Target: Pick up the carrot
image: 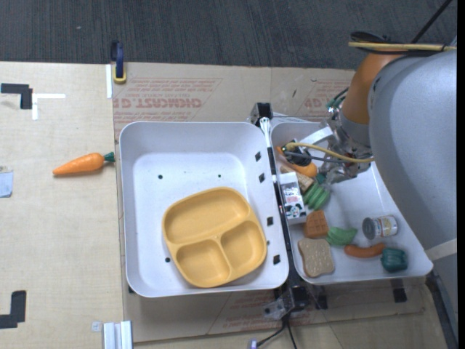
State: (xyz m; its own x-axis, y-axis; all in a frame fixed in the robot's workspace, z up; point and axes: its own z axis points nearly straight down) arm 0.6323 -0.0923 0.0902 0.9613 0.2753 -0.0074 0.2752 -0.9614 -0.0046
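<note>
A carrot (pixel 80 164), orange with a small green stub, lies on the bare bench to the left of the left bin (pixel 138 195), outside both bins. The grey arm with its orange band reaches in from the right. My gripper (pixel 324 170) is low over the back of the right bin (pixel 378 187), far from that carrot. An orange piece (pixel 304 169) and a green leafy piece (pixel 317 194) lie right beside the gripper; whether they touch it is unclear.
A yellow divided plate (pixel 214 235) lies in the left bin. The right bin holds a small carton (pixel 291 196), a brown biscuit (pixel 316 224), a bread slice (pixel 316 257), a can (pixel 380 227), a red-orange sausage (pixel 363 251) and green toys.
</note>
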